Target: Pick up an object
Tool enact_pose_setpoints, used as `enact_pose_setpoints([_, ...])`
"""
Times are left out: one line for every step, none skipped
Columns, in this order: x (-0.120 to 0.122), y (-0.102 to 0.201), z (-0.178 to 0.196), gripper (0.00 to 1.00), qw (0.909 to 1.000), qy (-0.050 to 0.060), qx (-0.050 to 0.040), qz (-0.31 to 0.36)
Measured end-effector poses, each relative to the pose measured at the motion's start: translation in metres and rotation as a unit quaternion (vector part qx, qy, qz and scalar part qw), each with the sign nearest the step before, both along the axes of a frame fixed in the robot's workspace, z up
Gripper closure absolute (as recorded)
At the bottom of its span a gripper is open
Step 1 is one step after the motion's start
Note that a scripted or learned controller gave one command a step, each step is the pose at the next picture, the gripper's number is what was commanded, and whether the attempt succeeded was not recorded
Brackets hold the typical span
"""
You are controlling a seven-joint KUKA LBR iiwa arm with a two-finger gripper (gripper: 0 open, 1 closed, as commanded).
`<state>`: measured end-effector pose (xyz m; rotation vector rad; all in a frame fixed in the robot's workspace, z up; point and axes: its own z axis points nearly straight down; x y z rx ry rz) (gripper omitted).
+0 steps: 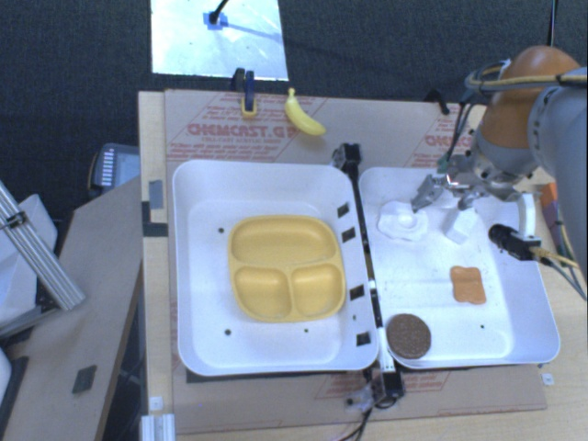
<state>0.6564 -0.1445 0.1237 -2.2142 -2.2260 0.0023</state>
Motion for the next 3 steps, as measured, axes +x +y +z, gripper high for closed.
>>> enact_pose_setpoints([0.001,0.001,-0.04,0.0,1.0,-0.002,-0.0001,0.001])
enact_pose_setpoints([0.002,0.0,-0.026,1.0,1.0,-0.004,-0.0009,0.001])
enact_pose_setpoints([0.003,0.005,0.019,1.0,1.0,-0.004,-0.0006,0.0])
